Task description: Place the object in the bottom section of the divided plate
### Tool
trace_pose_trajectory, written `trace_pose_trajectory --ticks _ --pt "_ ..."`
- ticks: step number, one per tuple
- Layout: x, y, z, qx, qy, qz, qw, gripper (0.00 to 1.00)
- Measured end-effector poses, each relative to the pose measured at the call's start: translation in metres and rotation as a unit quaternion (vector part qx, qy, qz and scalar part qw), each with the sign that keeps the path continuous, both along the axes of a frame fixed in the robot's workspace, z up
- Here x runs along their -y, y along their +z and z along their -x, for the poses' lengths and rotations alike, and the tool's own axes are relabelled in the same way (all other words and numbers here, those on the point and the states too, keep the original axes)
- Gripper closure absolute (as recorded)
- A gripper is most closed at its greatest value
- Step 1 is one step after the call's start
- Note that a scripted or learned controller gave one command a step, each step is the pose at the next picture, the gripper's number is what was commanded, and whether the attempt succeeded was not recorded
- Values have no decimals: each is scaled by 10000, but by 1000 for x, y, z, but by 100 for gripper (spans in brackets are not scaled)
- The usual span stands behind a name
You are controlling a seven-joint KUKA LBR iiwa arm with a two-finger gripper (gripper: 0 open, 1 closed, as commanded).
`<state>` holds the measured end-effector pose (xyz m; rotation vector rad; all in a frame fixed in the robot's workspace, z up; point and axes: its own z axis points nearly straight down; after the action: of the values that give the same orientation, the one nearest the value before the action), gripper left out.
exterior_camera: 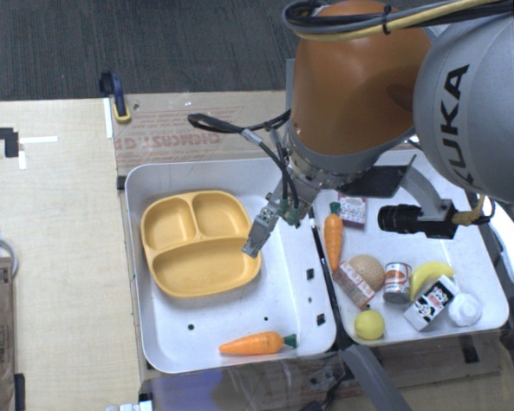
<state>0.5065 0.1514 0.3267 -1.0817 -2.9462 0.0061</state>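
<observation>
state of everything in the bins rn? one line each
Plate: upright in left bin, all three sections bare.
Carrot: lying flat near left bin's front wall.
Second carrot: lying in right bin by the divider.
Can: standing on end in right bin.
Lemon: resting at right bin's front.
Banana: lying beside the can.
Gripper: at plate's right rim.
</observation>
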Motion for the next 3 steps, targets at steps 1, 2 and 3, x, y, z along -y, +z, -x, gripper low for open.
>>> trace_pose_trajectory --ticks 1,2,3 --pt "1 7 -2 -15 -17 11 10000 100" --pt "-36 -111 -29 -7 593 -3 9982 100" --pt "-17 -116 -2 -3 80 -2 10000 100"
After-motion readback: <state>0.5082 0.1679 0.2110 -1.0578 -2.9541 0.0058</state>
